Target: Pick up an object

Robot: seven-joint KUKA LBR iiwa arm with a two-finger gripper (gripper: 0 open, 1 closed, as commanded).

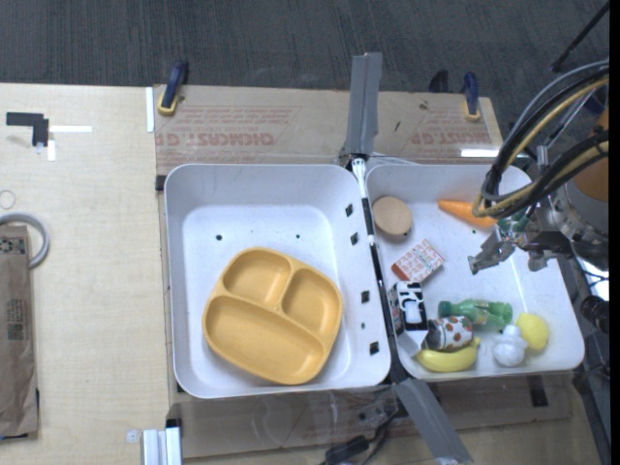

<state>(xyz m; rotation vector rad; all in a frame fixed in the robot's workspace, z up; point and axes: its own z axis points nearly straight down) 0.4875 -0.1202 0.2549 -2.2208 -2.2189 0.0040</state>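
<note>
Lying in right bin (572,356), nearest candidates being carrot (455,209) and green bottle (475,310), both ungrasped. Gripper (506,248) hovering between them over bin floor, fingers looking spread, gripping nothing. Pick not yet done; descent, closing, lift all remaining.

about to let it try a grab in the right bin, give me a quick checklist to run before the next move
1. Gripper is over the right bin: ok.
2. Nothing between the fingers yet: ok, they hang above bare bin floor.
3. Fingers open enough for a grab: cannot tell, the view is too small and cluttered there.
4. A target lies straight under the gripper: not ok; the carrot is behind it, the green bottle in front.
5. Targets have free space around them: not ok for the banana, white ball and lemon, crowded at the front wall; ok for the round wooden piece.
</note>
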